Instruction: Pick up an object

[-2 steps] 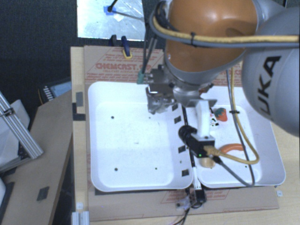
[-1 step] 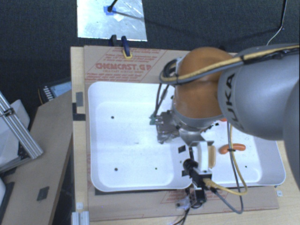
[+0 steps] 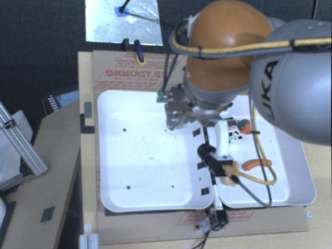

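Robot arm's claw (image 3: pixel 179 119) hangs over the bins' divider; grip state unclear. At four o'clock, a carrot (image 3: pixel 257 164) may be missed.

Bench with two white bins on a printed board.

I see the bench (image 3: pixel 57 154), tan-topped, carrying a cardboard sheet (image 3: pixel 129 71) with red lettering. On that sheet sit the left bin (image 3: pixel 111 139) and the right bin (image 3: pixel 295 185), side by side and touching along their inner rims. A blue and yellow clamp (image 3: pixel 139 53) grips the sheet's far edge.
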